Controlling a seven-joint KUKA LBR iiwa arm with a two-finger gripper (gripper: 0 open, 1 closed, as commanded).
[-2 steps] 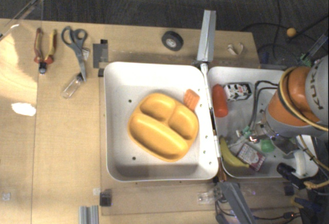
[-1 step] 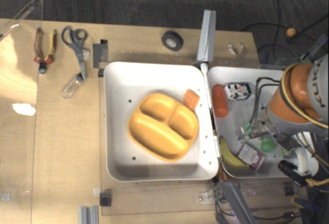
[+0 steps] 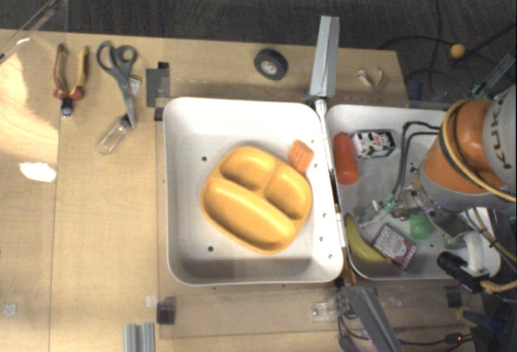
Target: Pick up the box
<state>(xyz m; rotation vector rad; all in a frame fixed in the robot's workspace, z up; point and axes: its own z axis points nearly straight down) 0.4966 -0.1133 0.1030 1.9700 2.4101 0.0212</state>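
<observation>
Arm [image 3: 472, 148] over right bin [image 3: 367, 120], fingers' state hidden, box [image 3: 394, 244] partly covered by clutter

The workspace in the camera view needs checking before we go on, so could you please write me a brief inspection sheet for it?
Surface: wooden bench bearing two white bins; left bin, right bin.
Job's things: small box at the right bin's far end; maroon packet near its front.
Clutter: yellow tray, orange piece, red cylinder, banana, green item.
Hand: hidden under the arm; state unclear.
Cables: black cable in the right bin.
Surroundings: scissors, pliers, tape roll.
</observation>
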